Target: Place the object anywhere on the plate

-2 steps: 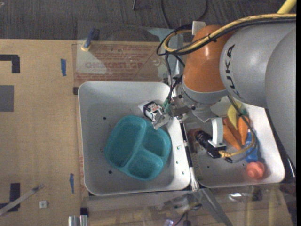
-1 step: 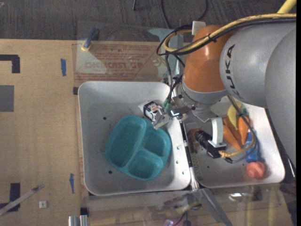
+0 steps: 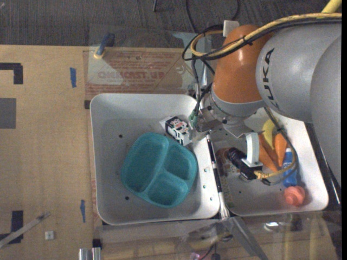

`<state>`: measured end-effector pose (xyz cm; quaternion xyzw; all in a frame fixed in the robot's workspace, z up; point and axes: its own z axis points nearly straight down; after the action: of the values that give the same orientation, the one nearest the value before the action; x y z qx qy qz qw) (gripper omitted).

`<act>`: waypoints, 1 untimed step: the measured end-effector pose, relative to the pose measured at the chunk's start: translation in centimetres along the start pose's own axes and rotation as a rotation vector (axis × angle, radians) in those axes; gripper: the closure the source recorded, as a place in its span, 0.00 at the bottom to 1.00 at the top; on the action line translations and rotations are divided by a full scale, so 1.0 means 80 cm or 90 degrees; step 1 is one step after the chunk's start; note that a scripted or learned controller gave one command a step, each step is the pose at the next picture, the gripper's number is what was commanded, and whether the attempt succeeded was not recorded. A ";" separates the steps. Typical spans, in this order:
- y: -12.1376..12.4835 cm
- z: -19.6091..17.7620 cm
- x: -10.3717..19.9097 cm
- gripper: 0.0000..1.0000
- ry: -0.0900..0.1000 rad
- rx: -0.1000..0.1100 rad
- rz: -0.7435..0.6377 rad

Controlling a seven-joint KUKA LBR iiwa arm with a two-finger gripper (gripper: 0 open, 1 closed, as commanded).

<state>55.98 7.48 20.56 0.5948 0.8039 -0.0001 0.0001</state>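
the plate [image 3: 158, 169], a teal one with three compartments, lies tilted in the left bin [image 3: 103, 161], nearer the front wall and close to the divider between the bins. bare white floor is open along the bin's left side and across its back part. just past the plate's far right rim sits a small black-and-white object [image 3: 178, 129], touching or nearly touching that rim, near the divider. the gripper [image 3: 199, 122] hangs just right of that object, under the orange band of the arm [image 3: 293, 64]; whether its tips are spread or closed cannot be told, and the object is beside them, not visibly between them. the right bin [image 3: 314, 199] holds orange, yellow, blue and pink items [image 3: 279, 156] along its right side.
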 end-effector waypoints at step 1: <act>0.000 0.000 0.000 0.00 0.000 0.000 0.000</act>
<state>55.98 7.48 20.56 0.5948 0.8039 -0.0001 0.0001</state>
